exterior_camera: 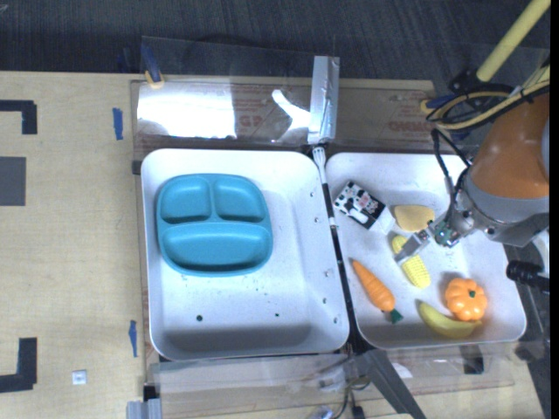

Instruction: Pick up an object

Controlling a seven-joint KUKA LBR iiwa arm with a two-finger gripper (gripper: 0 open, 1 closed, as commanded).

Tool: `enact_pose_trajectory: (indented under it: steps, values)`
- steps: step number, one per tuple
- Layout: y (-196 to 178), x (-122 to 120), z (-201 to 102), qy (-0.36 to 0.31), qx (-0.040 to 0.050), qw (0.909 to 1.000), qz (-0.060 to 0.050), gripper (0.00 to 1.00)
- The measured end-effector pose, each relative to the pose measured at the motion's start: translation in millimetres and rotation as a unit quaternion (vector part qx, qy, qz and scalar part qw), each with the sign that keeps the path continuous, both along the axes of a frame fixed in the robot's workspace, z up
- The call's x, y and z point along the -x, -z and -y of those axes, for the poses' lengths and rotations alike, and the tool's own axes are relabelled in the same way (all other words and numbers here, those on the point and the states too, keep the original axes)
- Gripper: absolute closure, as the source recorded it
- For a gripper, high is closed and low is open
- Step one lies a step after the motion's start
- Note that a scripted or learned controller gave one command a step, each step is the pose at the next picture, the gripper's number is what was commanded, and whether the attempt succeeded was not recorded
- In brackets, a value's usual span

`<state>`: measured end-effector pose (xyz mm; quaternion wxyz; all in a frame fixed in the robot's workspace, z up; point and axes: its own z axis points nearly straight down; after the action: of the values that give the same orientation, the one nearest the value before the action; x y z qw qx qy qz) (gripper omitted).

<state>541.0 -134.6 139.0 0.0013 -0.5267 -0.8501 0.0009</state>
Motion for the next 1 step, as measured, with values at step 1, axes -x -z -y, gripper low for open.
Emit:
enact_pose_trajectory:
  steps: [1]
  values:
    - [51.8, 10.2, 2.2, 0.013, 0.0002, 0.9999, 0.005, 0.0]
